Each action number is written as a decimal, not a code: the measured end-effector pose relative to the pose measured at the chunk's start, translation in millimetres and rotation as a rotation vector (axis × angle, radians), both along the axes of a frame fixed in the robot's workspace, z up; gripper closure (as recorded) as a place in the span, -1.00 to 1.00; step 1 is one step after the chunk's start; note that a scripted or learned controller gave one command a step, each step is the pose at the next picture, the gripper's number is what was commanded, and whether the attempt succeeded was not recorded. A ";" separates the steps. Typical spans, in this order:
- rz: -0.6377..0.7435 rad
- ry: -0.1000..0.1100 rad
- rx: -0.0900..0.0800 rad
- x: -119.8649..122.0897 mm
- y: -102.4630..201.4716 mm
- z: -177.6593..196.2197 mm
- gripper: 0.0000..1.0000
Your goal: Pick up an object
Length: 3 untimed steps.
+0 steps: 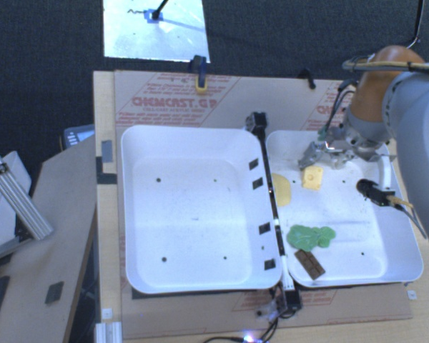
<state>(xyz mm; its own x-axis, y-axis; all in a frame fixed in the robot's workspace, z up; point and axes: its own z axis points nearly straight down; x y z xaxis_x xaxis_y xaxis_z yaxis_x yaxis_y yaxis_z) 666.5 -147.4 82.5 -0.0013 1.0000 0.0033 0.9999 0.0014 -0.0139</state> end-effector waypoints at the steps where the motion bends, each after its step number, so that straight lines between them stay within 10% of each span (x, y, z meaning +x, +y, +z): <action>1: -0.003 -0.002 -0.001 -0.6 -9.7 0.4 -1.00; 2: -0.001 -0.018 -0.006 2.7 -40.0 3.3 -1.00; 3: 0.004 -0.022 -0.007 4.3 -38.3 15.0 1.00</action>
<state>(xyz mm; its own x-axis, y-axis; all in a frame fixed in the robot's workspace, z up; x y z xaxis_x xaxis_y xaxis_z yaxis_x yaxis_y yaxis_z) 670.8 -185.7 97.5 -0.0055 1.0000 -0.0036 0.9999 0.0055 0.0086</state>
